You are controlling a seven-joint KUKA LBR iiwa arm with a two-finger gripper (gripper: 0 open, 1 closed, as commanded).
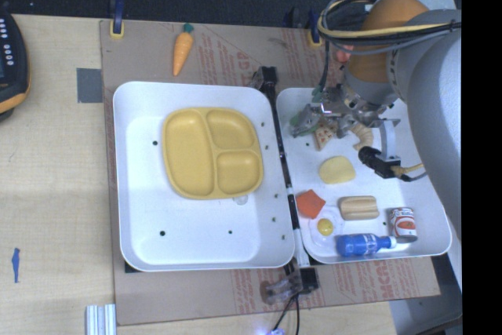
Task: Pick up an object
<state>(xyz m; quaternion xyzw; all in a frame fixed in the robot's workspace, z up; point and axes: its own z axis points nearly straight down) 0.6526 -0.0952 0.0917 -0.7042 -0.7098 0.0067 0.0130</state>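
Reaching in from the right and hanging the end effector (339,118) low over the far end of the right bin (436,245). Hiding its grasp behind grey metalwork and looped cables, so not possible to tell how wide or narrow, nor whether anything is being held.

Lying just below the end effector, on the bin floor: a small tan cracker piece (322,140), pale brown, flat and rough-edged, with a second tan piece (362,140) resting near it to the right.

Sitting farther toward the near end of the same bin: a pale yellow lump (336,169), an orange-red wedge (311,203), a light brown bread roll (358,207), a small yellow round toy (325,227), a blue bottle (362,245) lying on its side, and a red and white can (403,223) touching the bottle's cap end.

Filling the middle of the left bin (127,192): a yellow divided plate (212,151) with three compartments.

Resting outside the bins, on the brown cardboard sheet (141,51) covering the surface: a toy carrot (182,49), orange with a green top.

Showing red printed writing across the cardboard, too faint and skewed for reading. Showing a label on the can as well, too small for making out any brand.
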